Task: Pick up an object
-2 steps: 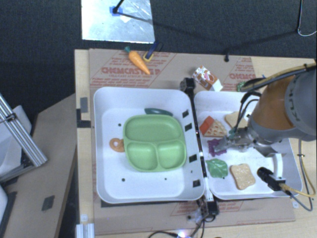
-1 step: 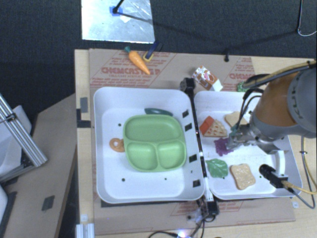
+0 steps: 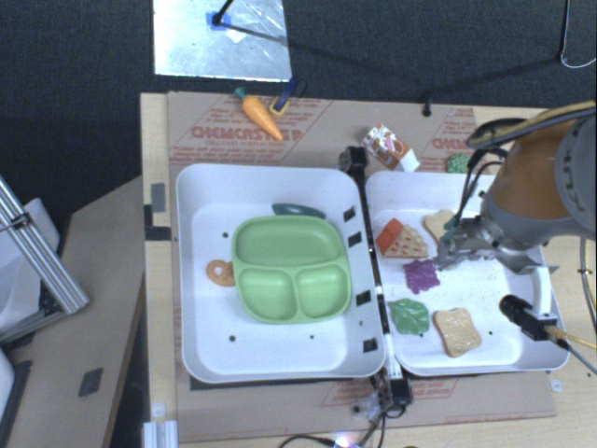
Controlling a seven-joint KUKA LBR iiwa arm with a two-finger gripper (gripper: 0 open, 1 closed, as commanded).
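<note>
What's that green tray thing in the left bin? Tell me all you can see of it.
The green tray is a light green plate, plastic by its look, with rounded corners and three hollows: one wide one at the back, two smaller ones in front. It lies flat in the middle of the left bin. A dark green piece pokes out behind its back edge; a small orange ring lies beside its left edge.

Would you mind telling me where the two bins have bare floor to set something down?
Left bin: bare strips before and behind the green divided plate. Right bin: crowded with the pizza slice, purple piece, green leaf, toast and gripper.
</note>
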